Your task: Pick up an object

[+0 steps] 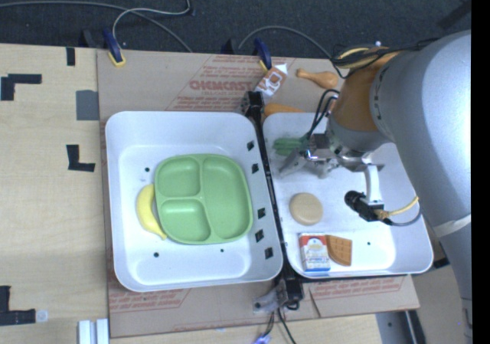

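Low in the right bin (406,254), gripper (300,157) at the upper-left corner, over a green object (289,144) by the bin's wall; fingers spread or pinched, impossible to tell (too much metal clutter). Below it, a round tan biscuit (306,208); nearer the front rim, a small red-and-white box (314,252) touching an orange cracker (340,250). In the left bin (126,258), a green divided plate (204,198) with a banana (148,212) tucked beside its left edge. Beneath both bins, cardboard (199,86) on a wooden bench (42,204). Reaching in from the right, grey arm (440,128), orange band (356,101) just above the wrist.
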You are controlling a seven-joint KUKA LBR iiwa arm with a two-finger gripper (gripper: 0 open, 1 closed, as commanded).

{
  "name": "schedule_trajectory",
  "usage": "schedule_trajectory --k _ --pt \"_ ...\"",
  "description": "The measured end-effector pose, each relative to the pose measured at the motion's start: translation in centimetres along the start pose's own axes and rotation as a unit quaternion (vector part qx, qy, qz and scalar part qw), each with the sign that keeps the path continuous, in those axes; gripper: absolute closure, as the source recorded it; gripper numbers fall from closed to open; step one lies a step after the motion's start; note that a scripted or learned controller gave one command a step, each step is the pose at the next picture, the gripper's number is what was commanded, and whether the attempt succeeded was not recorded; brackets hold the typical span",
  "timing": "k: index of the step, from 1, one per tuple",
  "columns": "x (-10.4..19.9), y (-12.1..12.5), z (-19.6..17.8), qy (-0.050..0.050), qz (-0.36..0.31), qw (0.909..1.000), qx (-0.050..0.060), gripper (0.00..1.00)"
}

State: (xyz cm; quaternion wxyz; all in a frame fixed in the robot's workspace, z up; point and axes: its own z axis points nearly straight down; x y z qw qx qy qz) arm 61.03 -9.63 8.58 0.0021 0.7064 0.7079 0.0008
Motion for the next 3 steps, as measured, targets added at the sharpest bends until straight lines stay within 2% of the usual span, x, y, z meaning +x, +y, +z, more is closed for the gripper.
schedule_trajectory --k 1,2,3 --pt "-0.3 5.3 0.1 0.0 0.0 1.0 0.001 0.0" --pt "-0.2 5.8 0.1 0.0 0.0 1.0 0.002 0.0" --pt "-1.7 5.8 0.1 0.0 0.0 1.0 0.002 0.0"
